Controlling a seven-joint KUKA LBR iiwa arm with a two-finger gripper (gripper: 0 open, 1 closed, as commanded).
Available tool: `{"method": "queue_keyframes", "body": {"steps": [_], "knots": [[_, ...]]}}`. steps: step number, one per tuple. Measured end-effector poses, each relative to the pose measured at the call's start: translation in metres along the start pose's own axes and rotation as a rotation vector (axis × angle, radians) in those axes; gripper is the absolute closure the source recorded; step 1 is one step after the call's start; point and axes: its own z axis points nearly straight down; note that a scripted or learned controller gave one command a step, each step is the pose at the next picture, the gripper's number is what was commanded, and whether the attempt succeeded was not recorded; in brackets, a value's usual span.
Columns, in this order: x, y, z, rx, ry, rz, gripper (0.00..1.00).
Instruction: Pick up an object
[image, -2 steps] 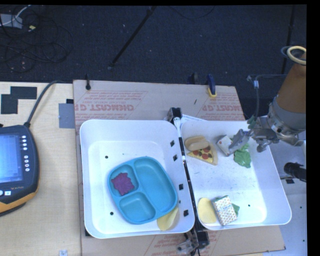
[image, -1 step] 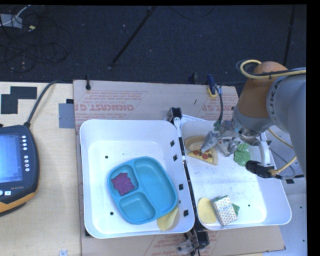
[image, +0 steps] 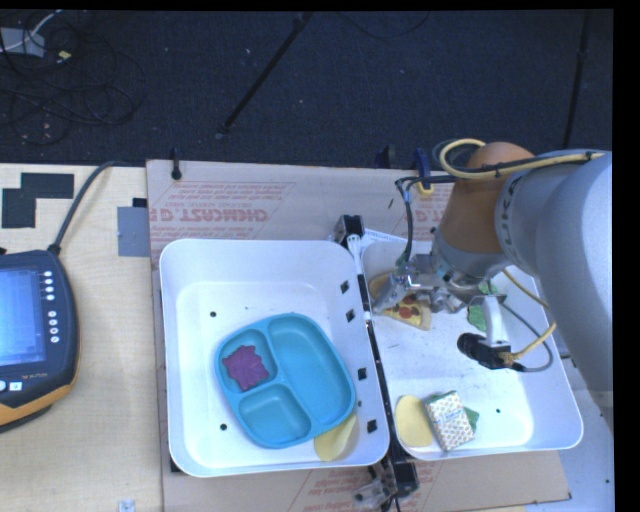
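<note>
In the right bin (image: 545, 425), my gripper (image: 413, 287) is low at the far left corner, right over a flat pizza-slice toy (image: 411, 313) with red spots. I can't make out whether it touches the toy. A yellow rounded piece (image: 411, 421) and a patterned block (image: 452, 421) lie side by side near the bin's front edge. A green item (image: 478, 316) lies partly hidden under the arm's wrist. The left bin (image: 190, 300) holds a blue divided plate (image: 300, 375) with a purple piece (image: 245, 366) in one compartment.
A yellow piece (image: 338, 440) pokes out from under the blue plate's front right edge. The divider (image: 362, 330) between the bins runs just left of the gripper. A black cable plug (image: 482, 349) hangs below the wrist. A teach pendant (image: 30, 330) lies on the bench at far left.
</note>
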Motion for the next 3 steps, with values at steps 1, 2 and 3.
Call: {"method": "queue_keyframes", "body": {"steps": [1,2,3], "knots": [[-0.045,0.016,-0.002,0.003,0.010,-0.004,0.00],[-0.001,0.016,-0.003,-0.007,-0.001,0.000,0.00],[-0.003,0.015,-0.013,0.002,0.001,0.003,1.00]]}}
